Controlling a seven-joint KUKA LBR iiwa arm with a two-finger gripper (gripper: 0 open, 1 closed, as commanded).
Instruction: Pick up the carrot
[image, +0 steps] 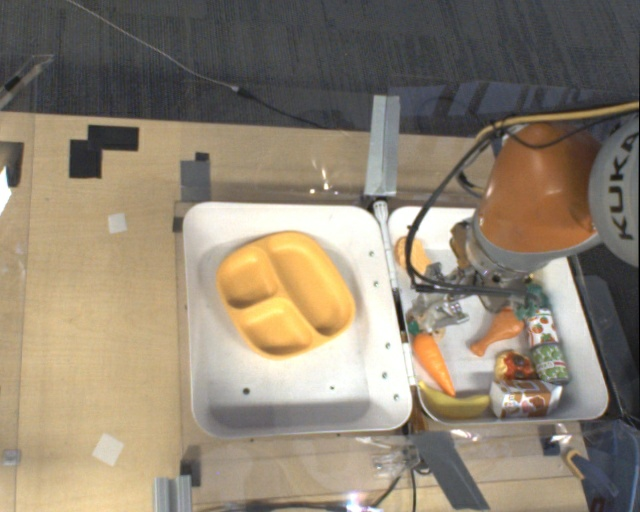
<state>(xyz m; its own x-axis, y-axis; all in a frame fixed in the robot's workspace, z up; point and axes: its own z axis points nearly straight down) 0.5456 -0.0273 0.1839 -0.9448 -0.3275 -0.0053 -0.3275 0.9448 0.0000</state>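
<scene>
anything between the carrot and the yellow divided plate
In the camera view, the two bins' adjoining white walls lie between them: the carrot is in the right bin, the yellow divided plate in the left.

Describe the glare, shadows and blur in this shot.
Camera view: soft overhead light; small glare spots on the bench above the left bin and at the bottom edge; the yellow divided plate casts a faint shadow; the gripper near the carrot looks slightly blurred.

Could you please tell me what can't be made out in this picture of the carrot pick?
- Gripper: fingers too small and cluttered, just above the carrot, to judge.
- Yellow item at the right bin's top: mostly hidden by the arm.
- Packets: labels too small to read.
</scene>
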